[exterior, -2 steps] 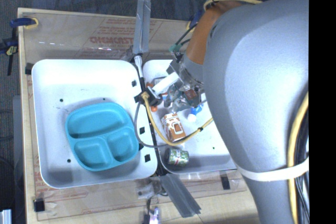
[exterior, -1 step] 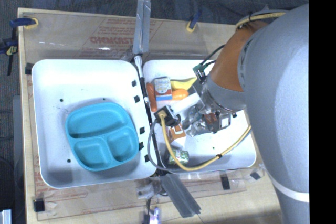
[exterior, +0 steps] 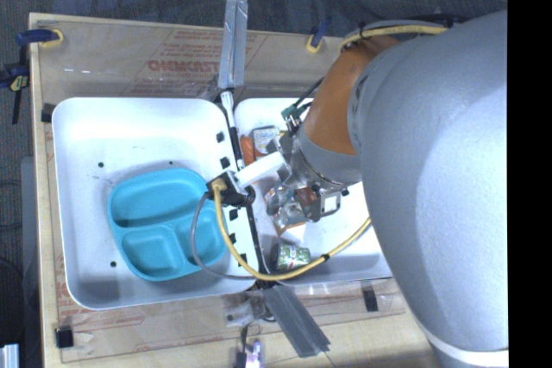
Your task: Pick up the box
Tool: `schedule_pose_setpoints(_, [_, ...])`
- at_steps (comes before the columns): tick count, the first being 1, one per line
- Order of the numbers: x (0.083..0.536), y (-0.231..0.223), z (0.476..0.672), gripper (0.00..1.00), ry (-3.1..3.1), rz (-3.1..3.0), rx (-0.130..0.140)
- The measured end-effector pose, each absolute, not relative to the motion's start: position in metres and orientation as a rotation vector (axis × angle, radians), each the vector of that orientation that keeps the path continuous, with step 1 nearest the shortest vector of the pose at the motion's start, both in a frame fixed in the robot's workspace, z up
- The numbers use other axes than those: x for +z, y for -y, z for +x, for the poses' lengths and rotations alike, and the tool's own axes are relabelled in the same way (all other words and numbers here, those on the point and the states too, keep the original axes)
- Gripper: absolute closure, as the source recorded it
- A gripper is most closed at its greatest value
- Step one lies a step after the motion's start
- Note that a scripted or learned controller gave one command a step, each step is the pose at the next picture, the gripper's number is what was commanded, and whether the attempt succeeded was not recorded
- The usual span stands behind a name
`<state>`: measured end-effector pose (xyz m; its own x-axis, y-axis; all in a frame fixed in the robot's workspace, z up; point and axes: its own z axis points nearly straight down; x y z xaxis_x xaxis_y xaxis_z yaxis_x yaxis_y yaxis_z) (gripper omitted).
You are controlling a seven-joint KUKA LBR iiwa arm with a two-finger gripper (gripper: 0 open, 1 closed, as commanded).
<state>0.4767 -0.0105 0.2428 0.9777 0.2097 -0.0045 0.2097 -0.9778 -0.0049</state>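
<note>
My gripper [exterior: 289, 204] reaches down into the right bin [exterior: 259, 112], near its left wall, under the grey arm and its orange band. A small box-like item [exterior: 264, 136] with a printed face lies at the back of that bin, just behind the gripper and apart from it. Something brownish sits by the gripper's metal parts, and I cannot tell what it is. The arm hides much of the right bin.
A blue divided tray [exterior: 164, 222] lies in the left bin [exterior: 86, 142]. An orange-red item [exterior: 248, 149] rests beside the box. A small green item [exterior: 293, 255] lies near the right bin's front wall. A yellow cable [exterior: 226, 241] loops over the divider.
</note>
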Motion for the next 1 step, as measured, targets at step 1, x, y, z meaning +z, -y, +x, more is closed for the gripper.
schedule_pose_setpoints(1, [0.2716,-0.0187,0.4768,1.00,0.327,-3.124,0.002])
